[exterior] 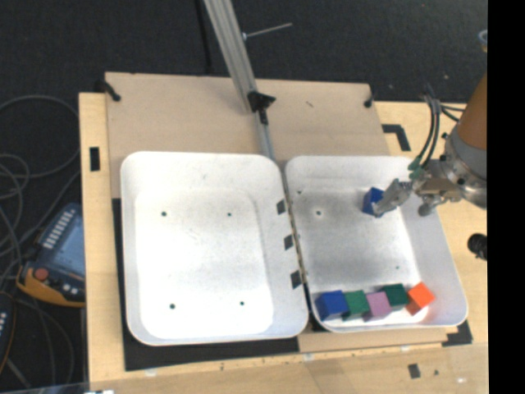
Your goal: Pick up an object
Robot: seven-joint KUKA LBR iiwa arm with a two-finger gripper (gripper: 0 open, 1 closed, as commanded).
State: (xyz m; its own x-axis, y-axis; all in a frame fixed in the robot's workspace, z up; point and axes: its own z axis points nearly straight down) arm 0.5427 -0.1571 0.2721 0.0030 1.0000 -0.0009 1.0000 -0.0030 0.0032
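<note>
Tool fingertips partly hide blue block.

Light is even and fairly bright, prob. overhead, diffuse; no hard shadows anywhere. Both white bins read near blown-out: the bin under the gripper has a grey smudgy patch on its floor left of and below the fingers, and the left bin, well left of the gripper, shows faint grey mottling w/ bright rims. No sharp glare spots. Soft, thin shadow sits just beside the small blue block at the gripper tip. Dark floor above and far left of the gripper is underexposed, cable detail barely readable. Overall pic is low-res, slightly soft; gripper edges look fuzzy. Colours of the block row below the gripper stay saturated. No obvious edge distortion.
</note>
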